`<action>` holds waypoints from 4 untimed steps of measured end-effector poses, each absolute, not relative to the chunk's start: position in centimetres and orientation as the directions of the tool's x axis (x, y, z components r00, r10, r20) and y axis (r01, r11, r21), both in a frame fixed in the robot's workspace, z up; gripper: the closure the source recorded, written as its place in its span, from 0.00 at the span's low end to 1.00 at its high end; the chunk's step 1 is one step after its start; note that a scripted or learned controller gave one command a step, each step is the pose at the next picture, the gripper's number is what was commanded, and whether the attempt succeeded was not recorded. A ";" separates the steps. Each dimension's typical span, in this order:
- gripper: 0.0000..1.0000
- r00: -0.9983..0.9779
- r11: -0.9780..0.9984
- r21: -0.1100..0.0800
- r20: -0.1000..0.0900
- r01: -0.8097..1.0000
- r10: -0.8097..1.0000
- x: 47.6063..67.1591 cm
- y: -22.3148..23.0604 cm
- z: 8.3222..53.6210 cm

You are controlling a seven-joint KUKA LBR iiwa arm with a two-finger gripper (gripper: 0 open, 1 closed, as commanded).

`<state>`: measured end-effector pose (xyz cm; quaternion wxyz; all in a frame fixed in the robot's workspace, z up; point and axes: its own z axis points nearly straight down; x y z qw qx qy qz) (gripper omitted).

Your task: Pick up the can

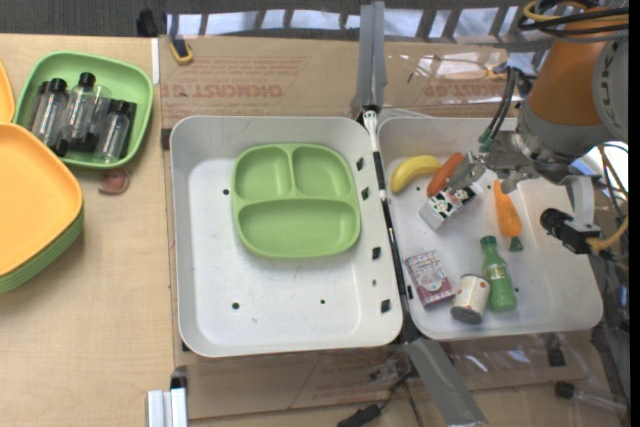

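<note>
The can (470, 298) is a small cream cylinder with a dark end, lying tilted near the front edge of the right bin (570, 315). It rests beside the base of a green bottle (497, 272) and just right of a pink box (428, 276). My gripper (468, 179) hangs over the back middle of the same bin, just above a black-and-white carton (446, 206) and well behind the can. Nothing of the can is near the gripper.
A banana (412, 172) and a red-orange item (444, 172) lie at the back left of the right bin, and a carrot (507, 212) lies to the right of the gripper. The left bin (200, 305) holds a green divided plate (296, 199). Orange plates (35, 215) and a green tray of bottles (85, 110) sit far left.
</note>
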<state>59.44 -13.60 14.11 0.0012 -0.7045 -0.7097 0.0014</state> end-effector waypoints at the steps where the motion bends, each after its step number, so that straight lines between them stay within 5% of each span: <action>1: 0.00 -0.041 0.041 0.031 -0.010 0.999 0.999 58.3 -11.6 10.7; 3: 0.00 0.024 -0.023 0.035 -0.008 0.999 1.000 56.9 -10.0 10.7; 4: 0.00 -0.039 0.039 0.025 -0.005 0.999 0.999 58.1 -10.0 10.7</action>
